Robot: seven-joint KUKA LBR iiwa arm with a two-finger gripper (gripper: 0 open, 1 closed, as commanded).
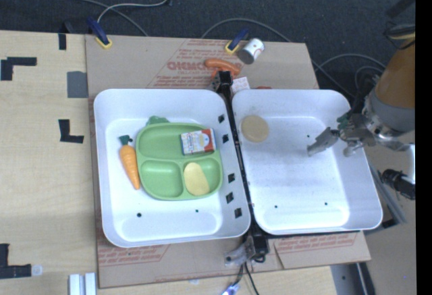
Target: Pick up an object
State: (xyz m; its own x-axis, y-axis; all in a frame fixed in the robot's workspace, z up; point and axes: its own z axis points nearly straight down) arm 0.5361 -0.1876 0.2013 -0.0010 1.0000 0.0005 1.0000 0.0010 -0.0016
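A tan round disc (255, 128) lies in the right bin (317, 216), near its upper left corner. In the left bin (169, 226) a green divided plate (162, 175) bears a small printed carton (197, 142) and a yellow oval piece (196, 179). An orange carrot (129, 164) lies just left of the plate. My gripper (335, 143) hangs over the right side of the right bin, well to the right of the disc. It stands open, and I see nothing between its fingers (320, 144).
A black clip strip (233, 152) joins the two bins down the middle. Behind the bins on the cardboard lie an orange tool (223, 65) and a small grey cylinder (250, 50). Cables run across the dark floor at the back.
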